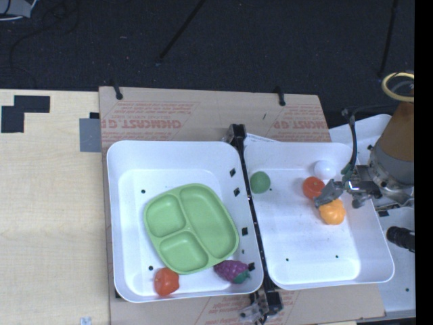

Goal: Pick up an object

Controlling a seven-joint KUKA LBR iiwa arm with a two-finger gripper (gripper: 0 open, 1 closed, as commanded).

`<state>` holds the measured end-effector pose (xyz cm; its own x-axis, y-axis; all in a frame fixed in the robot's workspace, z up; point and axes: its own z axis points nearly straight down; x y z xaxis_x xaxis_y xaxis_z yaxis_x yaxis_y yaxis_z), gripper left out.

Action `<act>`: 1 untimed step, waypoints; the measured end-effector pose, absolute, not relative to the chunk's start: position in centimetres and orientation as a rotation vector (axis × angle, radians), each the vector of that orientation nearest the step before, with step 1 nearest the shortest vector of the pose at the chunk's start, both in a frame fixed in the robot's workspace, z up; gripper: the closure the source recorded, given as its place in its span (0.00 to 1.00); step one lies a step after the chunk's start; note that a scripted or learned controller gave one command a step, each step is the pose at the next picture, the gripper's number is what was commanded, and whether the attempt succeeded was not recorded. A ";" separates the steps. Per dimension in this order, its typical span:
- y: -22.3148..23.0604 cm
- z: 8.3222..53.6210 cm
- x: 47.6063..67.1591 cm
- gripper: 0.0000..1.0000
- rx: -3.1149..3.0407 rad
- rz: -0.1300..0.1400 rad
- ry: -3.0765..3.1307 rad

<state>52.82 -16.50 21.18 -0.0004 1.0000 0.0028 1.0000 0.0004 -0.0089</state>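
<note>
My gripper [336,193] hangs low over the right side of the right bin [304,249], between a red-orange ball [312,187] on its left and an orange-yellow fruit [331,212] just below it. A white ball [323,169] lies just behind them near the bin's far wall. A green ball [260,181] rests at the bin's left side by the divider. Nothing shows between the fingers.
The left bin [128,181] holds a green three-part plate [191,227], a red strawberry-like toy [166,281] and a purple grape bunch [232,270] near its front wall. Cardboard lies under both bins. The arm's cables run at the right edge.
</note>
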 end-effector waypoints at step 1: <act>-16.0 16.7 53.2 0.00 -2.217 0.006 -2.216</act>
